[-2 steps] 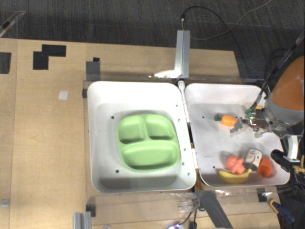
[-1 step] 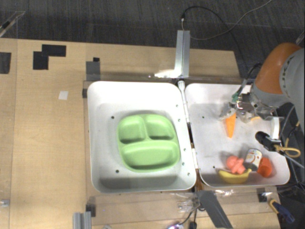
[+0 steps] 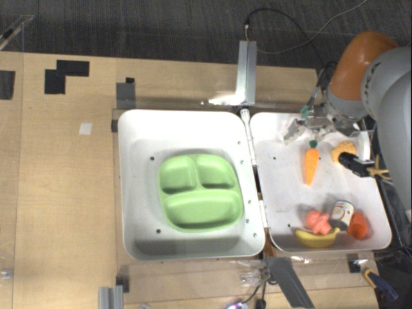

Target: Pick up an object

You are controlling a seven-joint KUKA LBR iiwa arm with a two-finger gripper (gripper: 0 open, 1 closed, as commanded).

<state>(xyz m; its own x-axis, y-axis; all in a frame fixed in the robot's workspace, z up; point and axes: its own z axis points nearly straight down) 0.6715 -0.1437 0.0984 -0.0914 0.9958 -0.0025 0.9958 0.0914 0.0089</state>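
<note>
The carrot (image 3: 311, 163) lies in the right bin (image 3: 283, 211), just below the gripper (image 3: 308, 126), whose fingers look spread and empty. Descending off-centre, they could nudge it aside or clip the bin's wall.

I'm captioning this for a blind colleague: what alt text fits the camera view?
A grey robot arm reaches from the right, its gripper above a toy carrot in the right white bin, which also holds a banana and other small toys. The left bin holds a green divided tray.
</note>
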